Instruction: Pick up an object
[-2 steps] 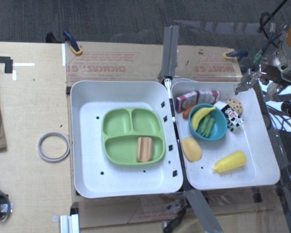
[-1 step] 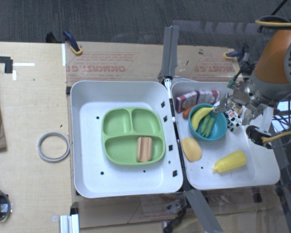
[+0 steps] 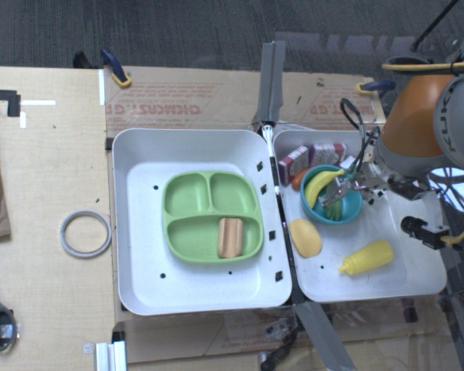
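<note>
The gripper (image 3: 339, 194) is down inside the blue bowl (image 3: 330, 199), its dark fingers (image 3: 334, 199) buried among the bowl's contents, and whether they are spread or closed on anything cannot be told from this slant. A banana (image 3: 321, 183) lies curved across the bowl's upper left rim, just beside the fingers. Behind the bowl, toward the far wall of the right bin (image 3: 417, 273), sit a small pink-and-white box (image 3: 294, 161) and an orange-red piece (image 3: 297, 180) touching the bowl's left side. In front of the bowl and to its left rests a pale yellow lemon-like fruit (image 3: 305, 237); in front and to its right lies a yellow squeeze bottle (image 3: 366, 256) on its side. The grey arm with its orange band (image 3: 414, 118) rises to the right of the bowl. Well to the left of the bowl, the left bin (image 3: 139, 284) holds a green divided plate (image 3: 213, 216) with a hot dog (image 3: 230, 237) in its lower compartment.
</note>
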